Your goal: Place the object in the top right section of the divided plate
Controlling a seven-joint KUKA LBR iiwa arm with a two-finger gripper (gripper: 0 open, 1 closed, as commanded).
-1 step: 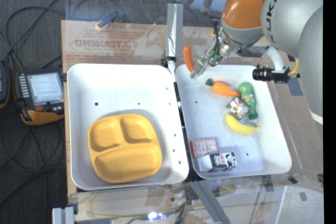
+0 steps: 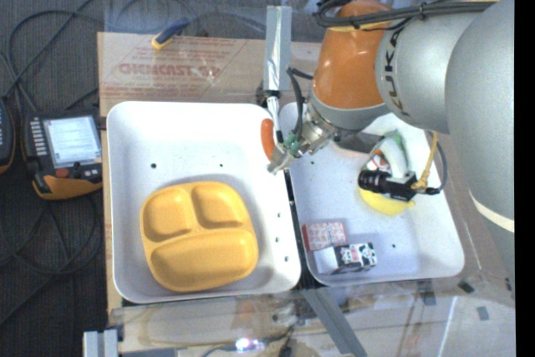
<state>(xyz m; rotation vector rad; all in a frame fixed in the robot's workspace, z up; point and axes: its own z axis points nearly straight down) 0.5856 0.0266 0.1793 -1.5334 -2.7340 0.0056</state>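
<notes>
Two white bins, arm bent over divider, tool grip unclear, near orange object

Two shallow white plastic bins sit side by side on the bench. The left bin contains a yellow divided plate with three sections, lying in its lower half; all sections appear vacant. The grey arm with orange band reaches in from the right, its end effector positioned over the rim between the bins, near an orange-red rounded object at the left bin's upper right edge. The right bin holds a yellow rounded item partly covered by a black fitting, a small red-and-white packet and a small black-and-white box. A handheld screen unit lies left of the bins.
</notes>
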